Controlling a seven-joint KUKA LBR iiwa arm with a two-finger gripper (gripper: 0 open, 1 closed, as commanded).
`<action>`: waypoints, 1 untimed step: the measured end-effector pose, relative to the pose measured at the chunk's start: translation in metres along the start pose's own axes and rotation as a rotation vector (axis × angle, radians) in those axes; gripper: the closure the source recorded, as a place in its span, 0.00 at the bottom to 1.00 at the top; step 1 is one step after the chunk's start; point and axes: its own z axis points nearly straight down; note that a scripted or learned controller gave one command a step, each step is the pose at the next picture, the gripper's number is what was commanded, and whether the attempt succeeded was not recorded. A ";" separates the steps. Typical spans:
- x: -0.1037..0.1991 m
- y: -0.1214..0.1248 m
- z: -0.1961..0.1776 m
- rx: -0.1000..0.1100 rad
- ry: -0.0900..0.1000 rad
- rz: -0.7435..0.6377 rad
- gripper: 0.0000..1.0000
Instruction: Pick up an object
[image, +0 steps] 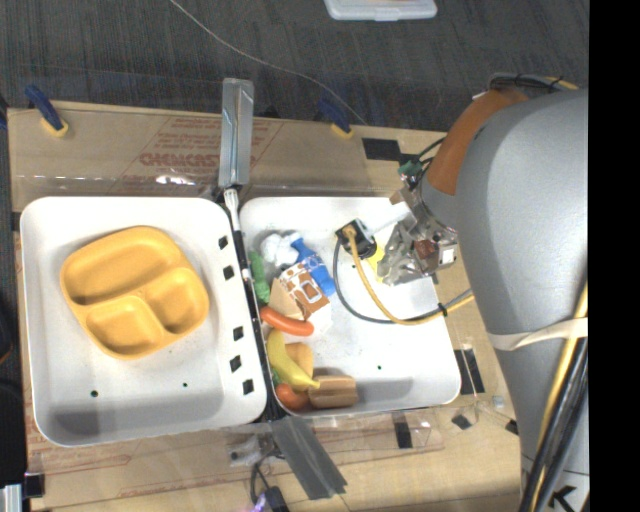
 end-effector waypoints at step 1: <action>-0.001 -0.001 0.003 0.003 -0.005 -0.001 0.00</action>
